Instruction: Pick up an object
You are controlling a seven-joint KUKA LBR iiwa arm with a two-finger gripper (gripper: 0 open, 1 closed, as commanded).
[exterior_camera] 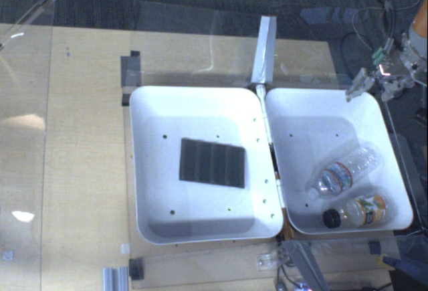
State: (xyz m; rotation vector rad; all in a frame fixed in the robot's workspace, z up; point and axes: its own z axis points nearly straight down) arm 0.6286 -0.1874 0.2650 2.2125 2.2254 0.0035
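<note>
A clear plastic bottle [342, 174] with a red and blue label lies tilted in the right bin [301, 122]. Just in front of it lies a second bottle [356, 211] with a black cap and a yellowish label, near the bin's front wall. A flat dark ribbed pad [212, 162] rests in the middle of the left bin [150, 149]. My gripper [378, 84] hangs over the right bin's far right corner, well away from both bottles. Its fingers are spread apart with nothing between them.
A grey upright post [265, 49] stands behind the seam between the two bins. Cables [364, 22] trail on the dark floor behind the arm. A wooden benchtop [67, 149] lies to the left, and clamps and brackets [294, 263] stand at the front edge.
</note>
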